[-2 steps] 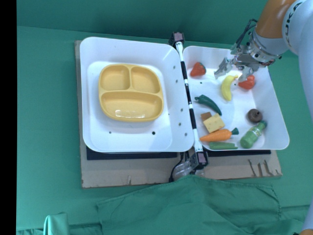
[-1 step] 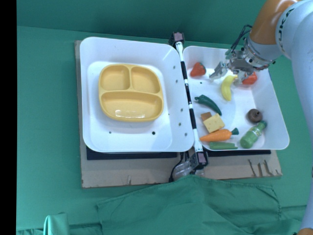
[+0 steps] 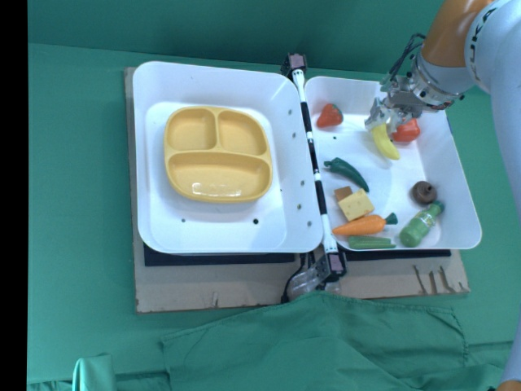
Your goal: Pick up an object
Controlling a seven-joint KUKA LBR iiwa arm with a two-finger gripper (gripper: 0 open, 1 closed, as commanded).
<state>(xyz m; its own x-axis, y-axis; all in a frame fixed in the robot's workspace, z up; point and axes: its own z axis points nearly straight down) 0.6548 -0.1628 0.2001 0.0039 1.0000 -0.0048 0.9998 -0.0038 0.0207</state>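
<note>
Across the green counter (image 3: 81, 177) sit two white bins: the left bin (image 3: 155, 84) carries a yellow divided plate (image 3: 217, 154), the right bin (image 3: 456, 194) a scatter of toy food. Over the right bin's far end hangs the claw (image 3: 389, 114), right above the top of a yellow banana (image 3: 384, 141), with a red pepper (image 3: 409, 130) just beside it; how wide it stands, I cannot tell. Nearer lie a strawberry (image 3: 329, 116), green chili (image 3: 348, 172), cheese wedge (image 3: 356, 205), carrot (image 3: 363, 226), green bottle (image 3: 420, 225) and brown doughnut (image 3: 422, 191).
</note>
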